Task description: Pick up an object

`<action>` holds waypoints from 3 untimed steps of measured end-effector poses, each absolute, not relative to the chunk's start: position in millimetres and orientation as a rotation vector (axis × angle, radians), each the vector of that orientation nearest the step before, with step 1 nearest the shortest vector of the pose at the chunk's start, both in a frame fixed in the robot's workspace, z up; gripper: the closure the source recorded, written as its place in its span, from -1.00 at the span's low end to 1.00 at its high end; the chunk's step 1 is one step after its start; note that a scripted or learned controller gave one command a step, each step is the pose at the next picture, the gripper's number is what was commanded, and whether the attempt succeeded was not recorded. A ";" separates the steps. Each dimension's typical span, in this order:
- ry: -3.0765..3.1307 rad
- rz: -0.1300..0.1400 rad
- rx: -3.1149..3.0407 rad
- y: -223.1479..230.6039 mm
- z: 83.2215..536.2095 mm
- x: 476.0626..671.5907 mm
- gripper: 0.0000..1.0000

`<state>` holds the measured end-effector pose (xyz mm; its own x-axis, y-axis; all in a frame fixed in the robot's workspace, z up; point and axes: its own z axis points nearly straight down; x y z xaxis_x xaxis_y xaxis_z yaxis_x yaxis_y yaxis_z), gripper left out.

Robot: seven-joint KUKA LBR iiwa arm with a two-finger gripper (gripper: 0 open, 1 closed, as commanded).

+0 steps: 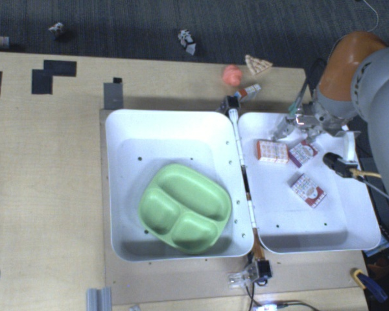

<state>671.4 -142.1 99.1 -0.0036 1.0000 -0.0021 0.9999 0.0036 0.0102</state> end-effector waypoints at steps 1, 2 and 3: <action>2.219 0.014 2.202 -141.7 112.1 673.6 1.00; 2.220 0.013 2.201 -141.7 111.8 673.4 -1.00; 2.202 0.026 2.200 -92.1 95.5 604.3 -1.00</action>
